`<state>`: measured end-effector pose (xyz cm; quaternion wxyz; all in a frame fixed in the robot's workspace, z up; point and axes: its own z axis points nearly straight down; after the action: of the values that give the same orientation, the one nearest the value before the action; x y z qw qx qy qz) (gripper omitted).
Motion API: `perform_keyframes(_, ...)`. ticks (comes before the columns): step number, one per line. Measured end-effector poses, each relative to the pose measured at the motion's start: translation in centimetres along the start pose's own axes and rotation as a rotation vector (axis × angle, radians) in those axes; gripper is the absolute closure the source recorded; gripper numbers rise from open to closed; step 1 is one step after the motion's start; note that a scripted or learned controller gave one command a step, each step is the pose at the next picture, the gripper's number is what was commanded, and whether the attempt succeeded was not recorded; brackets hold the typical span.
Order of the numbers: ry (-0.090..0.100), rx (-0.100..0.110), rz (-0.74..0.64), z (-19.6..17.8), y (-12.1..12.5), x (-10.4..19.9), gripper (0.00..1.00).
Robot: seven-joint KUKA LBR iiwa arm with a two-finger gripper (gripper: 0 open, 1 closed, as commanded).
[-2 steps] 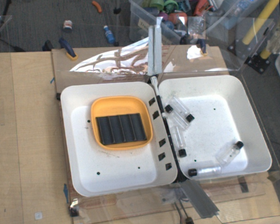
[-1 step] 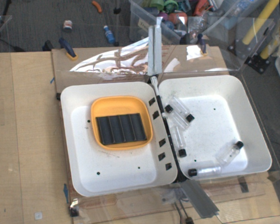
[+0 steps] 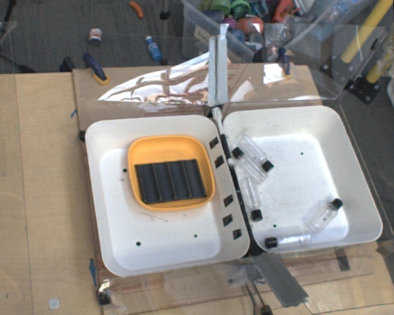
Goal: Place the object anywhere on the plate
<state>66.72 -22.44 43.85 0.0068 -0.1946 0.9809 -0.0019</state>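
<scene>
Two bins are sitting side by side before you: the left bin is holding an orange plate, a black ridged block is lying on it, and clear capped tubes are lying scattered in the right bin.

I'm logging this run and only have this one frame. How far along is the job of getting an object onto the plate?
One thing already looks done: a black ridged object lies flat on the orange plate in the left bin. Nothing is in hand. Several clear tubes with black caps lie in the right bin, off the plate. If the task means one of those, the whole move remains.
</scene>
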Motion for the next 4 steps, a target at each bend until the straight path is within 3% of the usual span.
perform_keyframes(4,-0.002,-0.006,-1.481,0.13,0.24,-0.17,1.0)
